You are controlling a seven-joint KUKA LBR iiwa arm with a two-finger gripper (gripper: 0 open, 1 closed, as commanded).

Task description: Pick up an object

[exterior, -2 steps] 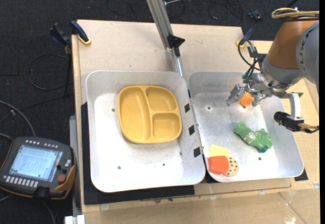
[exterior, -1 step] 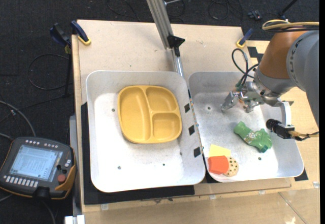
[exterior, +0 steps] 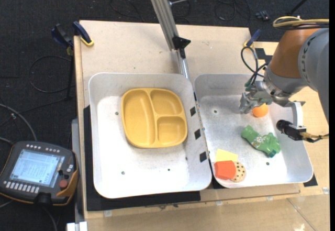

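In the right bin [exterior: 220, 120] lie a small orange ball [exterior: 260, 111], a green crumpled object [exterior: 261, 140], a yellow block [exterior: 226, 155], a red block [exterior: 225, 169] and a tan dotted cookie-like disc [exterior: 239, 173]. My gripper [exterior: 251, 100] hangs low over the right bin's back area, just left of and touching or nearly touching the orange ball. The ball sits beside the gripper's fingers, partly hidden by them. I cannot see whether anything is between them.
The left bin [exterior: 104, 120] bears a yellow divided plate [exterior: 155, 117]. A metal pole [exterior: 165, 10] slants across the bench's back. A teach pendant [exterior: 36, 169] lies at lower left. Cables trail by the arm's wrist [exterior: 293, 62].
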